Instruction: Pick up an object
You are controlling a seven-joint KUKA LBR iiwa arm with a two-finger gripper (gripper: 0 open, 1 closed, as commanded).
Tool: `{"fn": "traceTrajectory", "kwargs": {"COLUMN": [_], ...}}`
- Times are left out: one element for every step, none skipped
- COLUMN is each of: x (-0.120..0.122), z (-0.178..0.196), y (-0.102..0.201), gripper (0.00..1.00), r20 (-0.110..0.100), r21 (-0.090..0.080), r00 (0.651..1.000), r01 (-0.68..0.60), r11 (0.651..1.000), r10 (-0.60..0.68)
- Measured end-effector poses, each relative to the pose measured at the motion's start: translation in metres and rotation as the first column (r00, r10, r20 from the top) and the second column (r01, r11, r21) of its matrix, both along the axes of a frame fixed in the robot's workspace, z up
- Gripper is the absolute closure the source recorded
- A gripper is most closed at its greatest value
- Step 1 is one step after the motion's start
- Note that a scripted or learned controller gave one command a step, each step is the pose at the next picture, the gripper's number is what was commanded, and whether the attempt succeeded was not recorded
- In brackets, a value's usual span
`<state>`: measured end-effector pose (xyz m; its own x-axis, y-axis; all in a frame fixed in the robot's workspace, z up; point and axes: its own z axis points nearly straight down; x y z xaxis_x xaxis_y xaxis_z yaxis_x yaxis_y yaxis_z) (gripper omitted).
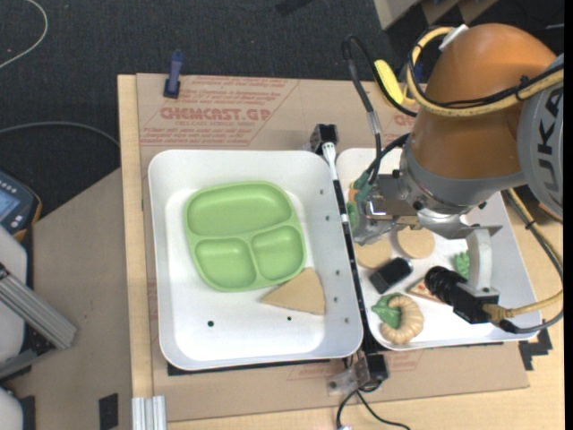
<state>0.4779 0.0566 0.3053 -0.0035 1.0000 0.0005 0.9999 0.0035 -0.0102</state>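
My gripper [374, 220] hangs low over the left part of the right bin [508, 240], under the big orange wrist band. Just below it lie a round tan disc [414, 242] and a small black block [389, 274]. A beige ring with a green leafy piece [399, 317] rests near that bin's front edge. A small green item [462, 263] sits further right. In the left bin [166, 267] are a green divided plate [243, 234] and a tan triangular wedge [298, 294].
The two bins meet along a raised rim [345, 240] right beside the gripper. Both stand on a cardboard sheet [215, 106]. Cables [363, 88] run down to the wrist from the back.
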Motion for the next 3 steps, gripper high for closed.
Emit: {"fn": "traceTrajectory", "kwargs": {"x": [0.002, 0.000, 0.001], "z": [0.121, -0.001, 0.005], "y": [0.089, 0.036, 0.039], "gripper": [1.00, 1.00, 0.00], "r20": [0.026, -0.003, 0.011], "r21": [0.005, -0.005, 0.000], "r00": [1.000, 1.000, 1.000], "r01": [-0.006, 0.010, 0.004], "r11": [1.000, 1.000, 1.000], "r10": [0.006, -0.010, -0.004]}}
